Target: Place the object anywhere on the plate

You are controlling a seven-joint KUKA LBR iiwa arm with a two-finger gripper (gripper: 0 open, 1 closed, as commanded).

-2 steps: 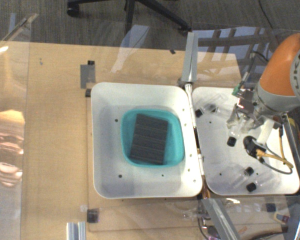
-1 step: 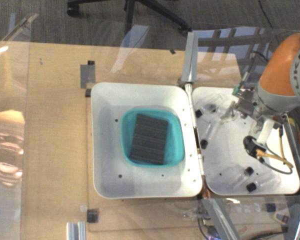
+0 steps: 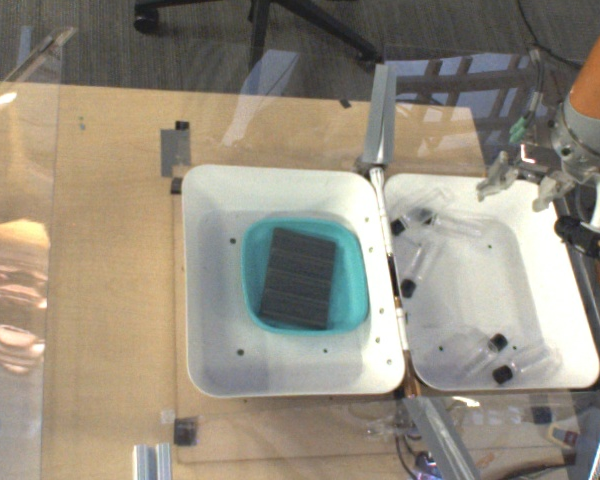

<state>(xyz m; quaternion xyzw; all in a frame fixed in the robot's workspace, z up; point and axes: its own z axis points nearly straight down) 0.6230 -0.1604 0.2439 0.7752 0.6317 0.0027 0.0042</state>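
Centre-left of frame: dark grey ribbed rectangular block point(image 3: 299, 279) lying flat on teal square plate point(image 3: 353, 286) inside left shallow white bin point(image 3: 206, 298), so placement looks done. Upper right: two-finger gripper point(image 3: 523, 174), spread with nothing between fingers, above right white bin point(image 3: 550, 298) holding clear plastic vials point(image 3: 435, 225). Best kept high, clear of plate.

Pale wooden bench point(image 3: 100, 298), two shallow white bins side by side, left bin point(image 3: 205, 268), right bin point(image 3: 540, 298)

Even, fairly bright light falls from above, with soft shadows inside the white bins point(image 3: 210, 268). Warm glare streaks the clear panel point(image 3: 15, 258) at left. The picture is slightly soft and grainy throughout.
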